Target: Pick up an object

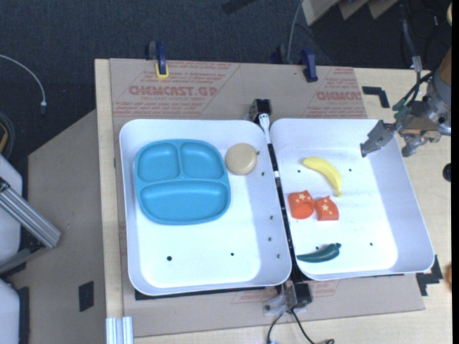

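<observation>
The gripper (393, 137) hovered wide and held nothing at the frame's right edge, above the right bin (401, 213). The banana (323, 172) lay nearby at that bin's centre: probably light, smooth plastic, best pinched across its curved middle.

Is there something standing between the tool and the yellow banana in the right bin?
Nothing visible does. The tool is above the right bin's upper right part, and only bare white bin floor lies between it and the banana. The tomato pieces lie below the banana, off that path.
</observation>
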Controlling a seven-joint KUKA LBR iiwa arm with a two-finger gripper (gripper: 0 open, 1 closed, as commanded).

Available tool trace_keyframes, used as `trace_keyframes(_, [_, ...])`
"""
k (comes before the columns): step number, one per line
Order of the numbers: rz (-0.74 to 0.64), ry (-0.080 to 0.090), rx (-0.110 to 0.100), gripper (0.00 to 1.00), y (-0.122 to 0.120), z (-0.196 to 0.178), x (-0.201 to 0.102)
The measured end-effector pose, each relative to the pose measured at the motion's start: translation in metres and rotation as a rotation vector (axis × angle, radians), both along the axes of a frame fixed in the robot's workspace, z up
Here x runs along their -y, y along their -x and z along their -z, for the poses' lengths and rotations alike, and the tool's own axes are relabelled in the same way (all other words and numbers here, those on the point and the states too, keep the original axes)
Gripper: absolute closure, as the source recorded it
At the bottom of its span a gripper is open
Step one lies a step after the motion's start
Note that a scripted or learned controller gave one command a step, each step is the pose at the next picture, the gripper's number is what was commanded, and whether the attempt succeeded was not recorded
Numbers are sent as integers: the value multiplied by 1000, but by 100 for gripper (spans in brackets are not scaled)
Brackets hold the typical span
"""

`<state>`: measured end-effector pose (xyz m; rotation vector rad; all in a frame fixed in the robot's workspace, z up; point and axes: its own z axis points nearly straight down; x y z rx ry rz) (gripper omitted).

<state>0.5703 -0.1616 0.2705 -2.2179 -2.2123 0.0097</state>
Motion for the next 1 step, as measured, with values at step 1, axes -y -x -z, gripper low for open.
trace_keyframes(1, [-3,2,11,0,-2,-6,0])
